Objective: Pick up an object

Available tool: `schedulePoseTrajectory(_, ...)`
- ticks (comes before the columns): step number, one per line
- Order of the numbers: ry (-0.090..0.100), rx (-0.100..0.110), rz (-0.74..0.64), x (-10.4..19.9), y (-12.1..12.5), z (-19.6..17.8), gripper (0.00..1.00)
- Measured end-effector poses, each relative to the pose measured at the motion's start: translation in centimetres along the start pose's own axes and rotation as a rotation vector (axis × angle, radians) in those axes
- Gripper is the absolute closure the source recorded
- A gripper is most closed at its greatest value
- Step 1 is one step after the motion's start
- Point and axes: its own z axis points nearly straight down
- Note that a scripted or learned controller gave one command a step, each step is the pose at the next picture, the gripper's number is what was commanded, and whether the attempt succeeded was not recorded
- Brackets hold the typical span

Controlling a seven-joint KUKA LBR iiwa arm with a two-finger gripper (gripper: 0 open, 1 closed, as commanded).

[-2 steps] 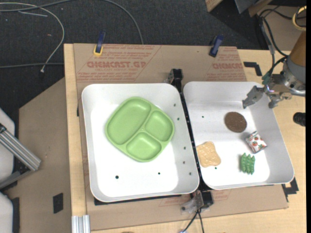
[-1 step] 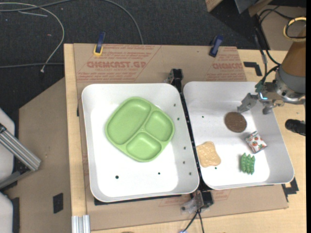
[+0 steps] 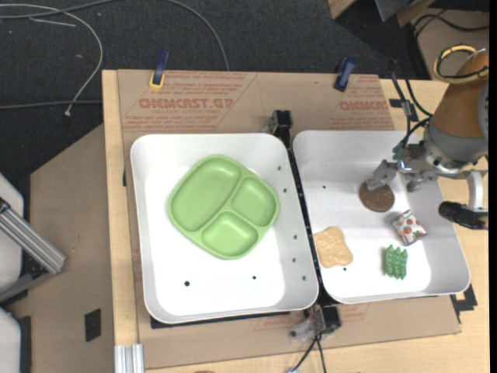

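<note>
The bench carries two shallow white bins side by side, their inner walls touching down the middle. The left bin holds a green divided plate with three compartments, sitting a little far of centre and turned at an angle; bare white floor runs all round it, widest along the near side. The right bin holds four small things in its near and right half: a round brown disc, a tan flat piece shaped like a slice of toast close to the left wall, a small red-and-white packet to the right of centre, and a green knobbly toy just near of the packet, close to the near-right rim. The far-left part of this bin is open floor. The arm comes in over the right rim, and the jaws hang over the far-right part of the bin, with one grey finger reaching down to the far edge of the brown disc. They look spread, with nothing held between them.
</note>
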Motion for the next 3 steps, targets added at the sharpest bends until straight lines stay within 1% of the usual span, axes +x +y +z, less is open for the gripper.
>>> schedulePoseTrajectory(1,0.001,-0.005,0.001,0.1,0.2,2.7,0.0)
schedulePoseTrajectory(2,-0.005,-0.015,-0.001,0.0,0.5,1.2,1.0)
schedulePoseTrajectory(3,-0.004,-0.009,0.001,-0.1,0.4,-3.2,1.0)
